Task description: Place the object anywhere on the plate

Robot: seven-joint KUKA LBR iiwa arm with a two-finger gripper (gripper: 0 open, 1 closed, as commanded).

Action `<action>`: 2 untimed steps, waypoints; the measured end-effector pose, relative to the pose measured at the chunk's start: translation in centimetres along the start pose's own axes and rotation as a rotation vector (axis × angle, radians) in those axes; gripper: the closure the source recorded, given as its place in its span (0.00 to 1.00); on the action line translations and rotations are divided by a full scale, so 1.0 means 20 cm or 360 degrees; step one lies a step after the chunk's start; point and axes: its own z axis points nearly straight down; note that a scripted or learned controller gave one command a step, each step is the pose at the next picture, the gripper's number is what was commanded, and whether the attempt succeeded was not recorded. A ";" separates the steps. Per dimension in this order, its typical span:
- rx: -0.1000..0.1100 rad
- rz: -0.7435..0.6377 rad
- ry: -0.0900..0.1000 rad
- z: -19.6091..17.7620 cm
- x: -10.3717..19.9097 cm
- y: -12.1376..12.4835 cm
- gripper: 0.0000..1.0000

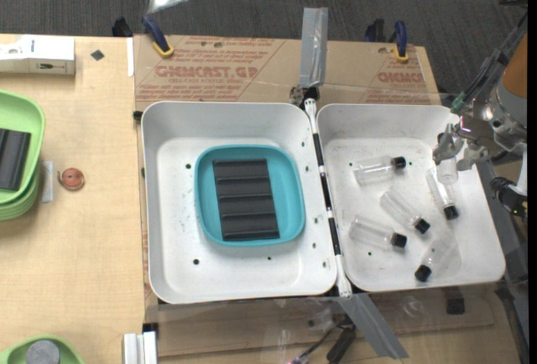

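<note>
Several clear vials with black caps lie loose in the right bin (352,270): one near the back (379,169), one by the right wall (440,193), one in the middle (403,210), and others towards the front (374,233). A teal plate (289,186) with a black ridged insert (245,199) sits in the left bin (168,253). My gripper (456,148) hangs over the right bin's back right corner, just above and right of the vial by the wall. Nothing is visibly in it.
A ridge (320,178) separates the two bins. Cardboard (218,69) lies behind them, held by clamps. On the wooden bench at the left are a green tray (25,123), a small orange disc (72,179) and a white box (38,54).
</note>
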 end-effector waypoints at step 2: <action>0.0001 0.0093 -0.0002 -0.53 -0.14 0.02 0.00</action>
